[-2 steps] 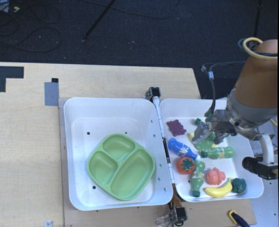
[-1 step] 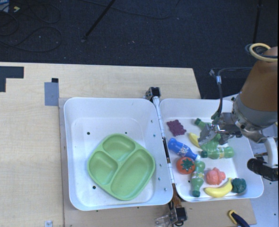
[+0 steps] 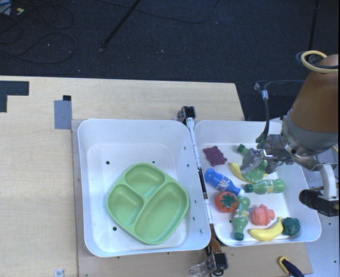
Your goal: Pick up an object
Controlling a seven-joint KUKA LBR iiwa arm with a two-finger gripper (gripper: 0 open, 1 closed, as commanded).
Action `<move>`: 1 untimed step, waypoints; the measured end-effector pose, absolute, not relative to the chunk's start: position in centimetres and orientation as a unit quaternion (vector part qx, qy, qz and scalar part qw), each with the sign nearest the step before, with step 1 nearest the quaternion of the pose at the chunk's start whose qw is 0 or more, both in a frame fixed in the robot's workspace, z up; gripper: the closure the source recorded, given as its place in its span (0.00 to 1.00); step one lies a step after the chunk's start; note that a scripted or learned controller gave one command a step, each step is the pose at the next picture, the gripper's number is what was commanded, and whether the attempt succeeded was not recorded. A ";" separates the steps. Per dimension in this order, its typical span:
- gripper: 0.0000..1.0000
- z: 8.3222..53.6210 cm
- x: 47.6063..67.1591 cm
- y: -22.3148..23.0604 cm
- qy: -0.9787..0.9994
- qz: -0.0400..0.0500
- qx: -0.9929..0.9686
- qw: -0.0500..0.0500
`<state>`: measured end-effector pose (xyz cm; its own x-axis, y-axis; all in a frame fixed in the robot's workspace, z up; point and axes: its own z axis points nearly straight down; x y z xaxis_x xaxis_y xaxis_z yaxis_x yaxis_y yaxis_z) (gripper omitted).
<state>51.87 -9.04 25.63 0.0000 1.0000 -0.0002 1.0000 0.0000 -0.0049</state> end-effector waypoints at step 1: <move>1.00 26.2 50.2 -11.8 -0.707 0.002 -0.707 0.002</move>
